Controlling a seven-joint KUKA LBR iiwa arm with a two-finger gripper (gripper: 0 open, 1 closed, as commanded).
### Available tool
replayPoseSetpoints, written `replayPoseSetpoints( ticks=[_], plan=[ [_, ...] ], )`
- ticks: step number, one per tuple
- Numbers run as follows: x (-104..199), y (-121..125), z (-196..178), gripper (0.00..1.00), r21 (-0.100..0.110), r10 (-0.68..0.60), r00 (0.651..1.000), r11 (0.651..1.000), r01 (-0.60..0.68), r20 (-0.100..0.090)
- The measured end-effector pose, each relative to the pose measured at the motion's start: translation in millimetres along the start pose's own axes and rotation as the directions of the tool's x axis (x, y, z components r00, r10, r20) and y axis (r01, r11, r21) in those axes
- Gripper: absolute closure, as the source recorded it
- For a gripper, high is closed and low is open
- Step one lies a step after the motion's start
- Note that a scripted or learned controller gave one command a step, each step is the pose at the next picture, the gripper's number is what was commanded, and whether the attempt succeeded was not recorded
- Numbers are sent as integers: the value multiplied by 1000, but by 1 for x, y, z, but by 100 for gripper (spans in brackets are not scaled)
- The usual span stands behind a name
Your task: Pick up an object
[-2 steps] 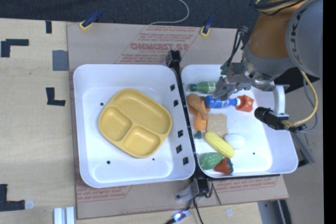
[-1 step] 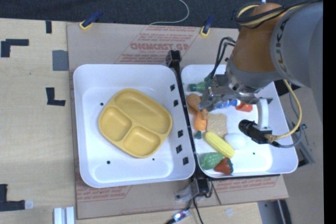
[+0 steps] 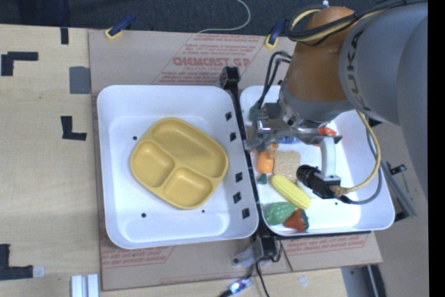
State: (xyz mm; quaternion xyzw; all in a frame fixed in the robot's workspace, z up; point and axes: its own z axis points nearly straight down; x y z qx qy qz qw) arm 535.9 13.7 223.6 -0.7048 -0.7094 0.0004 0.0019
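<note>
Yellow plastic tray (image 3: 179, 162) with three compartments lies in the left bin (image 3: 115, 170). Over the right bin (image 3: 368, 209), toward its ten o'clock corner, hangs the tool (image 3: 270, 132); whether it is apart or together cannot be told. Just below the tool, at six o'clock, sit an orange piece (image 3: 265, 163) and a beige block (image 3: 286, 163). A yellow corn cob (image 3: 290, 191) lies below these, with a green and red vegetable (image 3: 286, 215) at the bin's seven o'clock edge.
</note>
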Motion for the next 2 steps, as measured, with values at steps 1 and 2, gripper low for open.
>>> replayPoseSetpoints(
  ticks=[1,2],
  plan=[
    [51,-27,-9,100,1,-1,1000,1000,1,0],
    [62,-38,-8,100,1,3,1000,1000,-3,2]
  ],
)
